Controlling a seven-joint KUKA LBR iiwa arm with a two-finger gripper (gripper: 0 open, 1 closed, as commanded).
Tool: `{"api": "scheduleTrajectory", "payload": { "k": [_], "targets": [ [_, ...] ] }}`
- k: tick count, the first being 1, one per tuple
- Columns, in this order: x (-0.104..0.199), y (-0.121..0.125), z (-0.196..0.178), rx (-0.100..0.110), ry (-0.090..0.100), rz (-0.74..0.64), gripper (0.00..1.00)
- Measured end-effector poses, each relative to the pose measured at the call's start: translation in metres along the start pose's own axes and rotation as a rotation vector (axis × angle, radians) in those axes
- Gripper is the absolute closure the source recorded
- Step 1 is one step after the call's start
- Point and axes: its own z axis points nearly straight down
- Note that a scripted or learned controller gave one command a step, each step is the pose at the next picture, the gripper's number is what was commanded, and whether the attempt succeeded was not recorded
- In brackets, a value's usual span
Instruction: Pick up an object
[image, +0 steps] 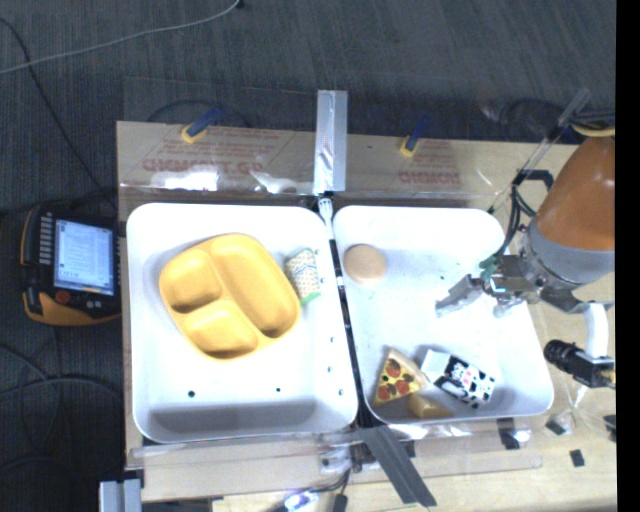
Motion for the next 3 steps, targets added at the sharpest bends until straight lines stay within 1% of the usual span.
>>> {"api": "scheduleTrajectory", "payload": {
  "k": [1,2,3],
  "targets": [
    [-0.056,0.061,0.101,-0.001,0.008,0.262,0.0],
    [-0.056,0.061,0.096,0.005,0.006,0.259,1.0],
    [-0.03,0.065,0.115,-0.017,-0.012,0.188,1.0]
  ]
}}
